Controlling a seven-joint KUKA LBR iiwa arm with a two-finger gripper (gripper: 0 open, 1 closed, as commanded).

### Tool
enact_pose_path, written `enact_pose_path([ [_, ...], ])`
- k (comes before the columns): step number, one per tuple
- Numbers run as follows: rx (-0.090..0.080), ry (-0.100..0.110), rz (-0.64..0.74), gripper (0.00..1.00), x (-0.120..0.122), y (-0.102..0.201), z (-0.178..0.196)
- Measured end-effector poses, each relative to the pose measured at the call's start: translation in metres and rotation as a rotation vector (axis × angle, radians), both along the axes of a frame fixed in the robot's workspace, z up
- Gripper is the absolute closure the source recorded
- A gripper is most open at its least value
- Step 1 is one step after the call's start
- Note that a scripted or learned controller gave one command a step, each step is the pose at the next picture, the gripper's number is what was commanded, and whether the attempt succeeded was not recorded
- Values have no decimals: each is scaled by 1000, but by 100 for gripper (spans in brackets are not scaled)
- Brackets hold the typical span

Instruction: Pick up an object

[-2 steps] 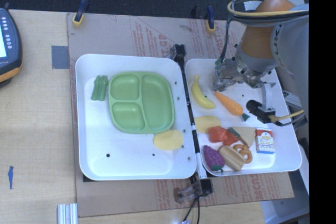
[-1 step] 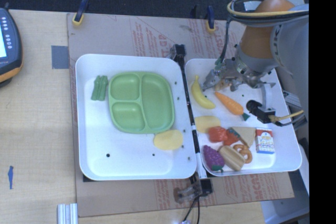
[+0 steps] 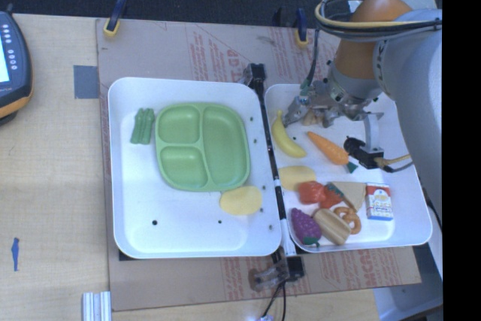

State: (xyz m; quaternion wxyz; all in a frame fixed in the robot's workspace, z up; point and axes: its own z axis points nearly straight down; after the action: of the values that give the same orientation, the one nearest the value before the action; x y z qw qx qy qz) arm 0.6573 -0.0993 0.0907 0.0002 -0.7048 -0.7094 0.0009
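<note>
My gripper [image 3: 314,113] hangs low over the far end of the right bin [image 3: 409,237], under the grey wrist with its orange band. Just in front of it to the left lies a yellow banana [image 3: 286,139]. An orange carrot [image 3: 328,148] lies just in front to the right. Nothing can be seen held in the gripper. Further toward the near end of that bin sit a pale yellow piece [image 3: 297,176], a red vegetable [image 3: 316,193], a cheese wedge [image 3: 349,192], a red and white carton [image 3: 379,202], purple grapes [image 3: 304,225] and a pretzel on a bread roll [image 3: 338,223].
The left bin [image 3: 135,222] holds a green divided plate [image 3: 203,146], a bundle of green beans [image 3: 142,125] to the plate's left and a yellow slice [image 3: 240,201] at its near right. A black divider clip [image 3: 256,74] sits between the bins. A handheld pendant [image 3: 11,64] lies at far left.
</note>
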Motion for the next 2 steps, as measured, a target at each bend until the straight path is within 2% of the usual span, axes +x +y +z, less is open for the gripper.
enact_pose_path([
  [1,-1,0,-5,0,-5,-31,1],
  [2,1,7,-3,0,-49,-31,1],
])
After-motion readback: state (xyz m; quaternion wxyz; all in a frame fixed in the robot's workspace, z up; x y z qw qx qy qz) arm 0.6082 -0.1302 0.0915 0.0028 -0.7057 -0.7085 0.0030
